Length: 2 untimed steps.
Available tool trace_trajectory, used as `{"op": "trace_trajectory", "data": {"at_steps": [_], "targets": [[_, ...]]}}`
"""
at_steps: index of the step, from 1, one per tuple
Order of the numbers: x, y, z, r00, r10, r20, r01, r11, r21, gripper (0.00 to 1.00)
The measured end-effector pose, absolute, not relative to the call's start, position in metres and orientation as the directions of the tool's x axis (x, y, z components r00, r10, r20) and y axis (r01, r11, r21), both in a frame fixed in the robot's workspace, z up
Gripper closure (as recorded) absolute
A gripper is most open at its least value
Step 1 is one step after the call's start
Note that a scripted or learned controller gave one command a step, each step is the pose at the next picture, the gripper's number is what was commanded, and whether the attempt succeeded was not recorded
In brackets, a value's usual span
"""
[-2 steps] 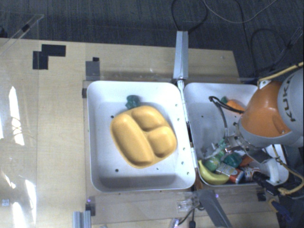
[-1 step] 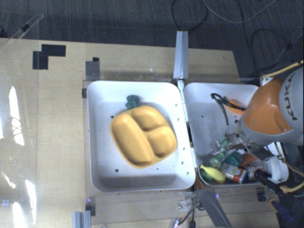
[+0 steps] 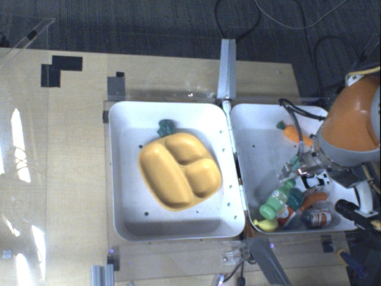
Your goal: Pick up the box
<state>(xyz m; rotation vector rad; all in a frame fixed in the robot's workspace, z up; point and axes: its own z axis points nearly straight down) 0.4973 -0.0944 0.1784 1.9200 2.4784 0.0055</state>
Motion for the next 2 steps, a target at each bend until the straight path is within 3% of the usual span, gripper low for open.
{"op": "trace_trajectory", "data": {"at_steps": [1,2], "targets": [[0.497,-0.094,0.178,-0.250,0.968,-0.002,0.968,0.250,0.005,0.00],[0.490,-0.095,0.114,-0.316,0.949,-0.011,0.949,0.316,0.010,0.00]]}}
